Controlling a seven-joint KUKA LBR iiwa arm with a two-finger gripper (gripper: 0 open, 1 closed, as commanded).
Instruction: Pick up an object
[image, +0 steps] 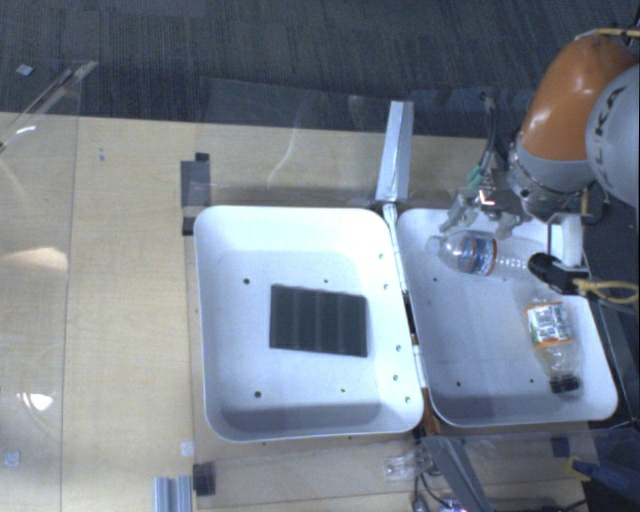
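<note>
- Pale wood counter (110, 330), carrying two shallow white bins side by side, their inner rims touching along a narrow seam.
- Left bin (225, 300): rounded corners, raised rim all round; a dark ribbed rectangular mat (318, 321) lies flat near its centre, with bare white floor on every side of it.
- Right bin (470, 370): near-left floor bare and open; objects sit toward its far edge and right side.
- Clear plastic bottle with a blue label (475, 252): lying on its side in the far part of the right bin, close to the far rim, see-through body catching highlights.
- Second clear bottle (552, 335), with a yellow-and-white label and a dark cap: lying along the right side of the right bin, near the right rim, well apart from the first.
- Claw (480, 215): low over the far rim of the right bin, just beside the blue-label bottle; whether its fingers are spread or closed cannot be told, and nothing is seen held.
- Arm (570, 100): orange band, entering from the right.
</note>
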